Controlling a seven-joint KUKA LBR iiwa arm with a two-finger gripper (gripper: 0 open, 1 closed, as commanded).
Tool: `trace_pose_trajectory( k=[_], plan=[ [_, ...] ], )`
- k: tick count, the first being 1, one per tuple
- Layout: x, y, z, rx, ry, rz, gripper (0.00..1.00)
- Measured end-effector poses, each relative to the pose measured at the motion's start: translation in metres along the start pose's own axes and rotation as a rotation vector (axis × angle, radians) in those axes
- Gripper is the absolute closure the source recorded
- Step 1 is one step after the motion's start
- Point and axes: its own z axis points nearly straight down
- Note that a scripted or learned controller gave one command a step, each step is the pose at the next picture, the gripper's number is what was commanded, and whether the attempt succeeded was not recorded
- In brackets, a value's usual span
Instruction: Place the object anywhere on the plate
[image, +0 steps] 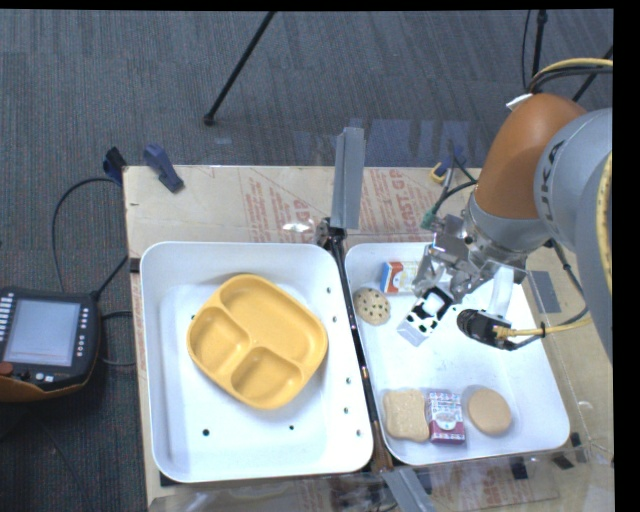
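A yellow plate (258, 341) with three compartments lies in the left bin (165, 300). My gripper (436, 292) hangs over the middle of the right bin (540, 385), pointing down and to the left. A small white block with black patches (420, 322) sits right at the gripper's tip, tilted. The view does not settle whether the block is gripped or resting on the bin floor.
In the right bin lie a speckled cookie (372, 305) at the left wall, a small red, white and blue carton (396, 276) behind it, and a bread slice (405, 414), a red packet (445, 416) and a round tan biscuit (489, 410) along the front. A tablet (45, 335) lies left of the bench.
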Motion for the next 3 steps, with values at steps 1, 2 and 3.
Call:
trace_pose_trajectory(
  k=[1,2,3],
  plan=[
    [0.0756,-0.0603,0.0188,0.002,0.001,-0.064,1.0],
    [0.0732,-0.059,0.0181,0.0,0.0,-0.06,0.0],
    [0.073,-0.059,0.0135,0.009,-0.005,-0.061,1.0]
  ],
)
